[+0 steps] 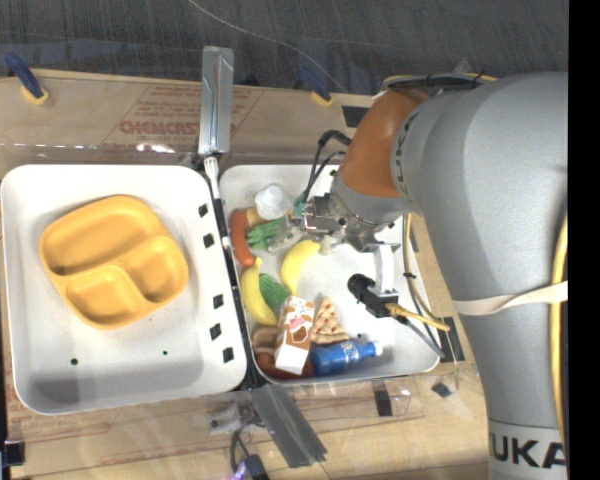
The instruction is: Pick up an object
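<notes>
1. Left bin [20, 368]: holds one yellow divided tray [115, 258], well to the left of the lemon.
2. Right bin [405, 358]: crowded. The lemon [300, 263] lies near its middle.
3. Up and left of the lemon: green leafy toy [266, 233], an orange-red piece [240, 236] beside it against the bin wall, and a white round piece [270, 201] above them.
4. Down and left of the lemon: banana [254, 296] with a dark green piece [275, 290] against it.
5. Below the lemon: small carton [295, 333], pizza slice [327, 320], blue bottle [342, 356] lying on its side.
6. End effector [315, 218] sits low in the right bin, just above the lemon and just right of the green leafy toy. Whether it is open or closed, cannot tell; nothing is seen gripped.
7. Tabletop [110, 108] is brown board with red print behind the bins, with a blue clamp [25, 78] at the back left.
8. Grey carpet [100, 8] lies beyond.
</notes>
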`<state>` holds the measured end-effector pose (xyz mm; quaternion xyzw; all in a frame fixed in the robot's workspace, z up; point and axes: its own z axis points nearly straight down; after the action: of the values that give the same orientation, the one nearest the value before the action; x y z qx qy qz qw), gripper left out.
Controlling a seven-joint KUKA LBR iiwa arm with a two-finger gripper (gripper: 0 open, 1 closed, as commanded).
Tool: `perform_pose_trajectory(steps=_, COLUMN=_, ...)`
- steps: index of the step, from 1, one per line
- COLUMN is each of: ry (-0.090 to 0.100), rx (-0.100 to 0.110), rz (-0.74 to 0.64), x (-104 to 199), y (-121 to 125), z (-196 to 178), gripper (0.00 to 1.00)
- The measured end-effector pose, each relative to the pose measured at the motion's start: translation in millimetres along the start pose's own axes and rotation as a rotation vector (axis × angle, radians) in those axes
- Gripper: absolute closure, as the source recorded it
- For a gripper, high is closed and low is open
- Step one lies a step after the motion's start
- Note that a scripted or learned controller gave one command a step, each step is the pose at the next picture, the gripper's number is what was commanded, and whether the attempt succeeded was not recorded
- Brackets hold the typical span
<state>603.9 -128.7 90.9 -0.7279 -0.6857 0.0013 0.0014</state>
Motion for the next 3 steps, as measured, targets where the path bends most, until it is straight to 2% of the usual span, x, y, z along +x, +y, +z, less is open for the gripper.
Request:
perform_pose_trajectory(steps=1, ry=0.0, rx=0.0, rz=-0.035, x=27.9, y=-42.4, z=-0.3, gripper=0.0)
perform_pose_trajectory(steps=2, ry=0.001, rx=0.002, rz=-0.039, x=27.8, y=-42.5, z=-9.7, gripper=1.0)
perform_pose_trajectory(steps=3, ry=0.001, rx=-0.007, rz=0.092, x=74.7, y=8.4, z=-103.5, gripper=1.0)
